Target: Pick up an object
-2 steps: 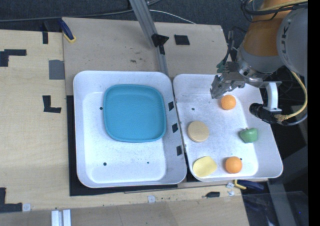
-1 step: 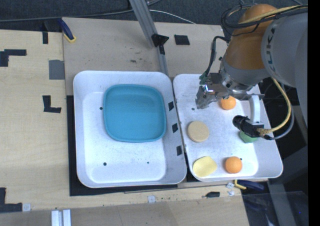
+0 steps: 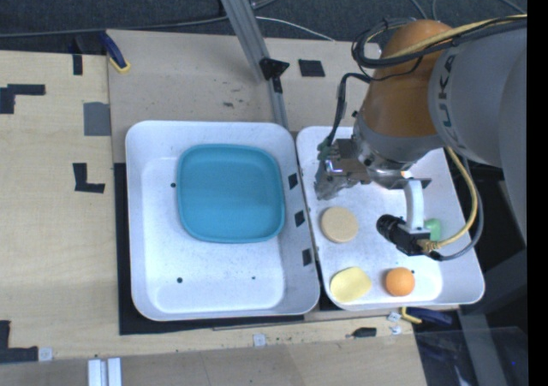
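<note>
The bench (image 3: 51, 204) is a pale wooden surface with black tape marks, and it carries two shallow white bins side by side. The arm (image 3: 479, 76), grey with an orange band (image 3: 409, 76) above the wrist, reaches in from the right and hangs over the right bin (image 3: 458, 286). The left bin (image 3: 150, 204) holds a blue plate (image 3: 229, 193), square with rounded corners, lying flat near its middle. The gripper (image 3: 330, 181) sits low over the far left part of the right bin, close to the wall shared with the left bin; from this slant its metal end is a dark cluster, and whether the fingers are spread or closed cannot be told, nor is anything seen between them. Just in front of the gripper, near but apart from it, lies a tan round disc (image 3: 339, 225) flat on the bin floor. Nearer the front edge sits a pale yellow round piece (image 3: 350, 284), and beside it to the right a small orange ball (image 3: 399, 282). A small green thing (image 3: 431, 228) shows to the right, partly hidden behind a black fitting (image 3: 401, 234) and cable on the arm.
</note>
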`<state>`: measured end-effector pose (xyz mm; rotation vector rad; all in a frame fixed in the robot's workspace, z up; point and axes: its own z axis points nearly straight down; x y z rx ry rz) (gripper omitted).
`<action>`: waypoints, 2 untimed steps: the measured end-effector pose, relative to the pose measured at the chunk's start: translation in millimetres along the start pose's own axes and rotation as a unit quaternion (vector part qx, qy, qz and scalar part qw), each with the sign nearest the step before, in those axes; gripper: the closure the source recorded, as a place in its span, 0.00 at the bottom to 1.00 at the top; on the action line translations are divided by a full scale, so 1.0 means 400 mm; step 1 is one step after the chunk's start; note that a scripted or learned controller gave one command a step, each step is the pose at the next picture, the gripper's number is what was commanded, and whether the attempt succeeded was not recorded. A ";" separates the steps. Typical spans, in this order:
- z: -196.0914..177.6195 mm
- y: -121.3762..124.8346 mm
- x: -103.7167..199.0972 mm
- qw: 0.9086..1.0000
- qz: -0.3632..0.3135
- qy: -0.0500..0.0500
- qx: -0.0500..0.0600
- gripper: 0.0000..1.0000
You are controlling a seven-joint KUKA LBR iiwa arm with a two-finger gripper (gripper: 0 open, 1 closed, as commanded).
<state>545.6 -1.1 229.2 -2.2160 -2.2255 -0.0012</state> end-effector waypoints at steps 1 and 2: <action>0.007 -0.073 0.111 1.000 0.000 0.000 0.001 1.00; 0.008 -0.081 0.235 1.000 0.000 0.000 0.000 1.00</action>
